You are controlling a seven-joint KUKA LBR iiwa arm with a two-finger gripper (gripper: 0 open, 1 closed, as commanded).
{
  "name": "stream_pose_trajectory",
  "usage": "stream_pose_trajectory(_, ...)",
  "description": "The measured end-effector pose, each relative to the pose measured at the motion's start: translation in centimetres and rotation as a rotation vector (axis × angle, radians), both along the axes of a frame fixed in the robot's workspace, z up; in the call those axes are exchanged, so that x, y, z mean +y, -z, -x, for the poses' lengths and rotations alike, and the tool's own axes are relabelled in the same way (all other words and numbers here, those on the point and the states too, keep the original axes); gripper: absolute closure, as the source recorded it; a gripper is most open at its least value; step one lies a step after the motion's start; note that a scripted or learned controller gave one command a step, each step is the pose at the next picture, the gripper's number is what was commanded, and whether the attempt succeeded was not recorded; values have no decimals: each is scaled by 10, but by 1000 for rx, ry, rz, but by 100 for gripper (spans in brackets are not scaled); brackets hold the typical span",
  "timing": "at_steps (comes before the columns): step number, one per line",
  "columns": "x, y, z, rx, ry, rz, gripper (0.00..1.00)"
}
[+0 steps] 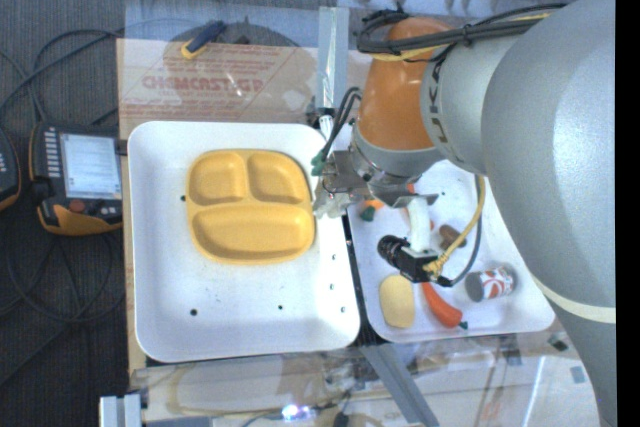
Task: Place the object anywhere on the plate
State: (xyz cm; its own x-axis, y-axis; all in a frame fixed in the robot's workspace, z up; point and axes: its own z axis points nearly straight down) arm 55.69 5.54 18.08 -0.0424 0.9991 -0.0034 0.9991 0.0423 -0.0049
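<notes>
Filling the right of the frame, the grey arm (560, 135) reaches over the right bin (530, 320), its gripper (335, 190) at the seam between the bins; whether it is open or closed I cannot tell. At centre-left the yellow divided plate (250, 205) sits bare in the left bin (160, 315). Candidate objects, a yellow lemon-like piece (398, 302), a carrot (445, 307) and a small can (490, 283), lie in the right bin, so placing seems undone.
</notes>
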Motion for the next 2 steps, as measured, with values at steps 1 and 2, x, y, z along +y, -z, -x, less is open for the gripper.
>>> stream_pose_trajectory(1,70,57,-6,4,15,0,100)
stream_pose_trajectory(2,90,29,-6,2,36,0,100)
